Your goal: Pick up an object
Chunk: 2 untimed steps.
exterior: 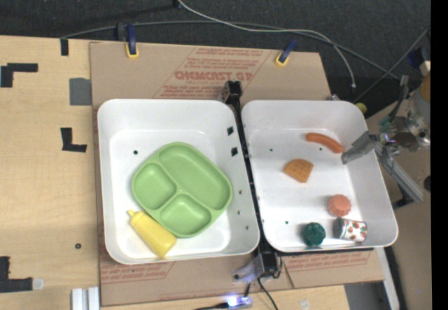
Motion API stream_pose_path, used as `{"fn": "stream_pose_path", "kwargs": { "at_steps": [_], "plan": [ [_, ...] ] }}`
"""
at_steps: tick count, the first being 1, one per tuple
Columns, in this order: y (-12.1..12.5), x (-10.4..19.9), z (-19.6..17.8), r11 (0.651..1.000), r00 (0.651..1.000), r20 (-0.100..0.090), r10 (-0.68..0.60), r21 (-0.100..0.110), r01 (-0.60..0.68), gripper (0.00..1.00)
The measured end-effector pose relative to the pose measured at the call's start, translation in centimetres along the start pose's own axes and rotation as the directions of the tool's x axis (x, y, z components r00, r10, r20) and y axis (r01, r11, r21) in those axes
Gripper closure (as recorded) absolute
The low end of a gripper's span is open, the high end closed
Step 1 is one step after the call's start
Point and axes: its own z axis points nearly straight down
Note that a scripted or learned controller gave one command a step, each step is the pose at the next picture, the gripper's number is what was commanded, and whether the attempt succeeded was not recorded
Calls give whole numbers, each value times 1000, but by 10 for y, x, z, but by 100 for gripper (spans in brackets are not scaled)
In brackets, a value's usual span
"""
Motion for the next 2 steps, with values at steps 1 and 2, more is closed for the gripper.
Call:
{"fn": "stream_pose_path", "kwargs": {
  "at_steps": [1, 2],
  "plan": [
    [3, 1, -7, 1000, 1000, 3, -4, -12, 5, 0],
    [0, 6, 57, 1000, 1000, 1, -4, -6, 4, 0]
  ]
}}
